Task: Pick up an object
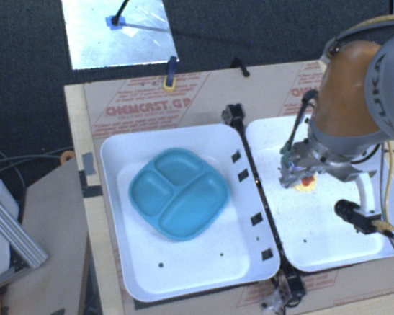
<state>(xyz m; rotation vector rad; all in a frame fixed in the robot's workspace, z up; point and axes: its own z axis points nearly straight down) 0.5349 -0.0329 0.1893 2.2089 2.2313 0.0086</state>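
Two white bins point(200, 280); one blue plate point(179, 193); hand point(292, 174) over small yellow-red object point(306, 185).

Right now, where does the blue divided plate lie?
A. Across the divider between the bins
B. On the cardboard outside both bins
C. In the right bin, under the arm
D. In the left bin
D. The blue divided plate rests flat on the floor of the left bin, fully inside its walls, while the arm reaches over the right bin.
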